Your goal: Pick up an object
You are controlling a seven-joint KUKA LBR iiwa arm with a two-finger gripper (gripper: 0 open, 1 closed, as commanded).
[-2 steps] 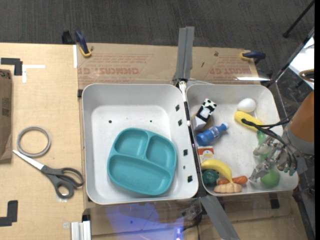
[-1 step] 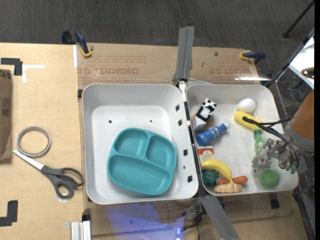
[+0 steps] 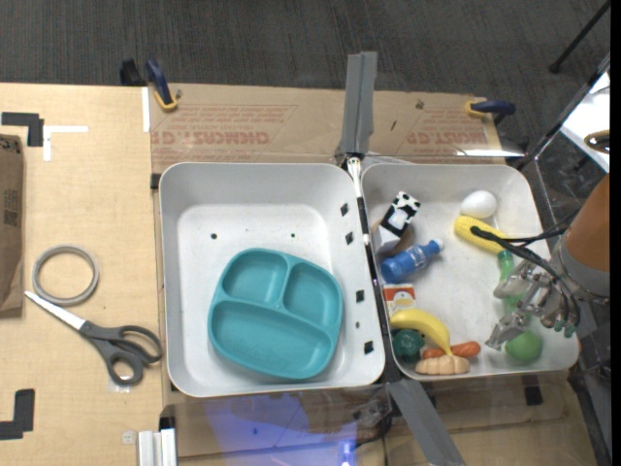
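End effector (image 3: pixel 512 330) low in right bin (image 3: pixel 456 184) (finger state unclear), just beside green ball (image 3: pixel 525 347); teal plate (image 3: pixel 278 312) in left bin (image 3: pixel 184 260).

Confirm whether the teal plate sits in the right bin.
No, the teal plate lies in the left bin, apart from the toys.

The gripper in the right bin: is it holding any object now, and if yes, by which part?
It cannot be told. The gripper hangs low in the right bin, just above the green ball, but no object is clearly seen between its fingers.
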